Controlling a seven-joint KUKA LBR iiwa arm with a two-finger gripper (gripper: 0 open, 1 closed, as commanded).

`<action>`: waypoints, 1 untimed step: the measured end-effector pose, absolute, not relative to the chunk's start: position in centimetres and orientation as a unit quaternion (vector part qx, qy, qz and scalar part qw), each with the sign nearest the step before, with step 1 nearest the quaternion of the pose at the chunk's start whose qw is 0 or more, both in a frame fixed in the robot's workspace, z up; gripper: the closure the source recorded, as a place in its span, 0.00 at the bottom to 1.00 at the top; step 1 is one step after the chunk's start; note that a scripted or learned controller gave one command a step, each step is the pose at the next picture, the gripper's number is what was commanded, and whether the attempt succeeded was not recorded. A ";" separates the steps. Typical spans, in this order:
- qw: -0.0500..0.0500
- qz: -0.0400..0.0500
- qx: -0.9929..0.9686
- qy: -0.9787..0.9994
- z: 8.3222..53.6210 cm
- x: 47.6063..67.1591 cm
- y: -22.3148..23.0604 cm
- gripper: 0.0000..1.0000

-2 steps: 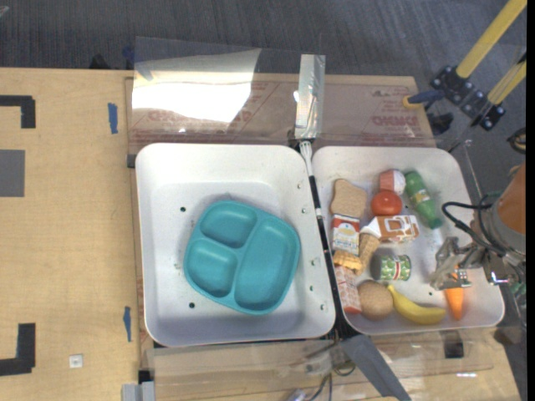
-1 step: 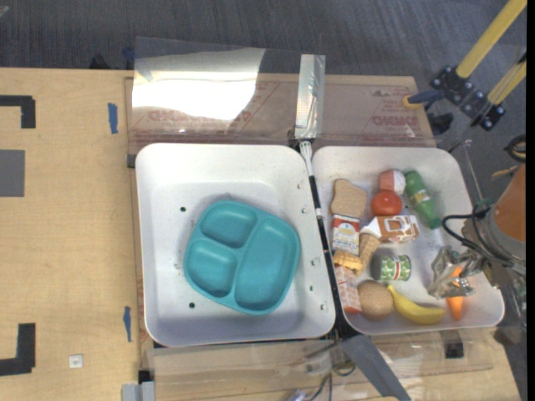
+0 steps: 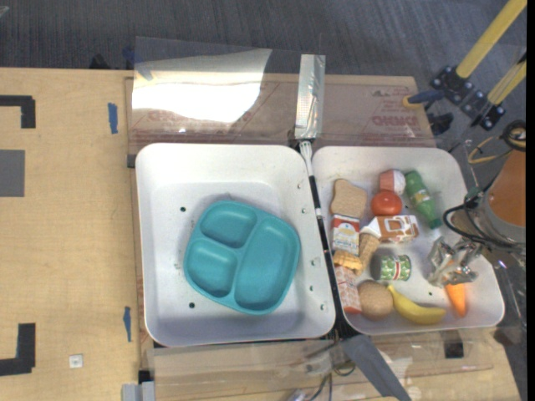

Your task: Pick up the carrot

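Underneath, pale wooden bench (image 3: 58, 249) bearing two white bins (image 3: 159, 224), grey floor beyond.

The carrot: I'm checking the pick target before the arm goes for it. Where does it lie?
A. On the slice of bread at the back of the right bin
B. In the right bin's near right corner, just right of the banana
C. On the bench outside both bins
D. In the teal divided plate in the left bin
B: the carrot lies on the right bin floor beside the banana tip, just below the gripper.
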State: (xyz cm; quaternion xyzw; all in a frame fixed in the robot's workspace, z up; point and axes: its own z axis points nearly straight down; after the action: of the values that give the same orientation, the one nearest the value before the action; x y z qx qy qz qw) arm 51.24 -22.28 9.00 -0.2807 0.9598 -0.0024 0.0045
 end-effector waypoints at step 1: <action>0.008 -0.002 -0.432 0.902 9.0 51.2 -21.8 1.00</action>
State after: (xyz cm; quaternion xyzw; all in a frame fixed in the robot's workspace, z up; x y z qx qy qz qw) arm 51.16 -21.83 9.00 -0.4323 0.9017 -0.0020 0.0083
